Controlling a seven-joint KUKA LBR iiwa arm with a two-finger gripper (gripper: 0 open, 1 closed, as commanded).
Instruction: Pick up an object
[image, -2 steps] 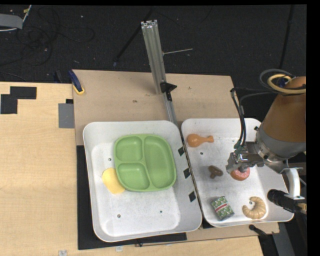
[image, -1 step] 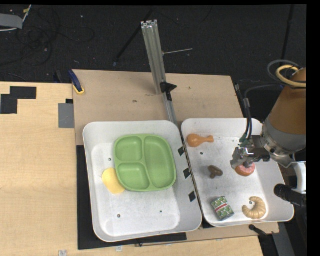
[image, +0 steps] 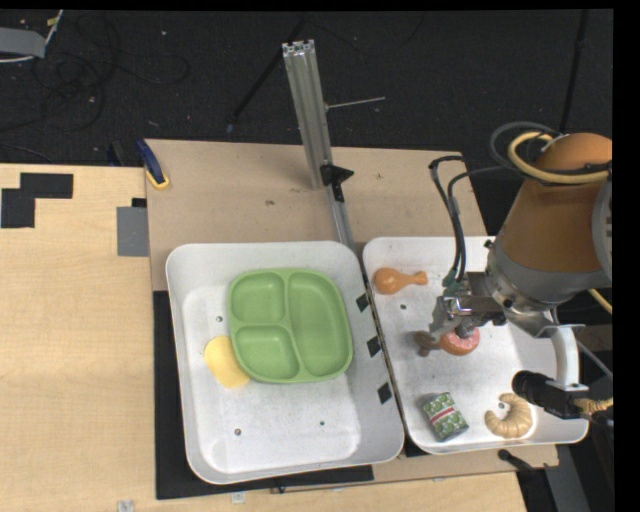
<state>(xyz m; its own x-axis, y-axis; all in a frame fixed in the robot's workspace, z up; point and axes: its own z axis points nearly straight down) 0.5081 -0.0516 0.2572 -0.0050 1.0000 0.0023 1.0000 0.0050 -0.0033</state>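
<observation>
Orange drumstick (image: 398, 281) lying crosswise, handle rightward

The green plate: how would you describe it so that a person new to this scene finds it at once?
Look in the left white bin, not the right bin where the gripper is. The green plate lies in its upper middle, touching a yellow object at its lower left. It alone is green with three compartments.

Green divided plate (image: 291, 326), yellow lump (image: 224, 362), orange gourd (image: 396, 281), pink doughnut (image: 462, 342), tan croissant (image: 511, 416), white bins (image: 200, 270).
</observation>
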